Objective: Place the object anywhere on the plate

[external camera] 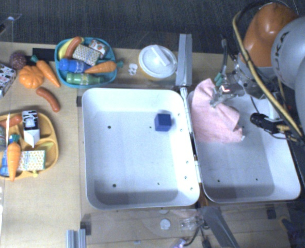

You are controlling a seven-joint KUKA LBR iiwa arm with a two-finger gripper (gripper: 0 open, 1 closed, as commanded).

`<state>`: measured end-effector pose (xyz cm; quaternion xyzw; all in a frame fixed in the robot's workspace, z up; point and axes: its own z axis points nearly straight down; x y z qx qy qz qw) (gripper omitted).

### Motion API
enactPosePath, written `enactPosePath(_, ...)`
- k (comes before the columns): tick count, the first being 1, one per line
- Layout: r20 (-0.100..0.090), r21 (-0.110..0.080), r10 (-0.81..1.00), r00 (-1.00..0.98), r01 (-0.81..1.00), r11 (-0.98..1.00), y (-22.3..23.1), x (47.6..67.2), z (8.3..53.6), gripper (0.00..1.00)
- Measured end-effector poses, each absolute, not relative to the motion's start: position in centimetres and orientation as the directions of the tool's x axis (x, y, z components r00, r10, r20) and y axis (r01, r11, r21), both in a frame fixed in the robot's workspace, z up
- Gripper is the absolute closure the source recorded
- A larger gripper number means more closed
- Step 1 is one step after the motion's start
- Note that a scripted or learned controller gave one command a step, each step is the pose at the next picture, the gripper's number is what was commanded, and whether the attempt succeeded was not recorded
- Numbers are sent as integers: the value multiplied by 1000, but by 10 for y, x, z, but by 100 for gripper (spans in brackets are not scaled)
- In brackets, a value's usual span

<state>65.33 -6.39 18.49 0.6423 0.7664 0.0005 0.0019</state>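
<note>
Toward the back right of the left bin (116, 159), the small blue block (163, 121) sits alone on the white floor, touching nothing. I take it to be the object I am meant to move. It is on no plate, so as far as I can judge the task is not done, and nothing suggests the pick itself has begun. Across the divider, in the right bin (250, 169), a crumpled pink cloth (214, 119) lies against the back left corner. My gripper (220, 93) hangs over the cloth's upper edge, well apart from the block. I cannot tell whether the gripper is open or closed, because the wrist hardware and cables crowd it from this angle, and I see nothing blue in it. I cannot pick out the plate with certainty. My best guess is the round white dish with a yellowish rim (157, 61), which stands on the tabletop (49, 205) just behind the left bin. Farther left are a blue bowl (112, 78) and a yellow tray (52, 138), both heaped with toy food. Everything is left to do: cross to the left bin, take the block, carry it and set it down.
</note>
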Motion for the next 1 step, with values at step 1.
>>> enactPosePath(1, -1, 4, 983, -183, 983, 183, -62, 655, 226, 100)
